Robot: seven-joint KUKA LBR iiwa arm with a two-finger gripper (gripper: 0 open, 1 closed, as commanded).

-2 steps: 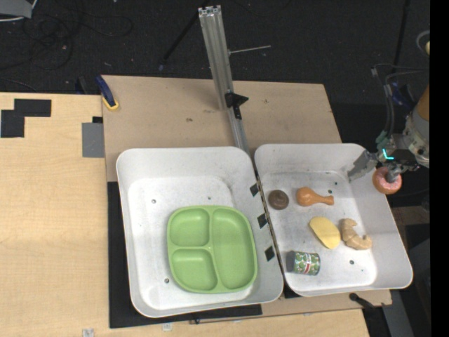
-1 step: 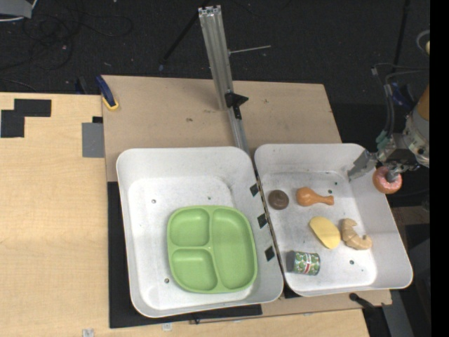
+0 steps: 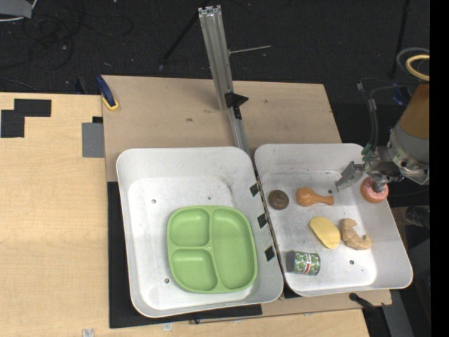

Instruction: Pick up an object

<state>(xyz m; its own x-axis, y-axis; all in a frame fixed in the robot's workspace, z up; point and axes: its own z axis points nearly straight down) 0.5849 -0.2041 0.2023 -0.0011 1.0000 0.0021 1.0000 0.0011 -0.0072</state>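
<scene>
Gripper [image 3: 366, 176] at right bin [image 3: 337, 279] edge.

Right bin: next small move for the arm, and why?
Probably shift the end effector inward over the bin, toward the orange drumstick-shaped toy, then descend. It sits at the right white bin's far right edge, beside a round pinkish-red object; whether it grips that is unclear. The drumstick toy lies apart from the brown round piece.

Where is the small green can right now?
The green can lies on its side near the front edge of the right bin, just below the yellow object.
</scene>
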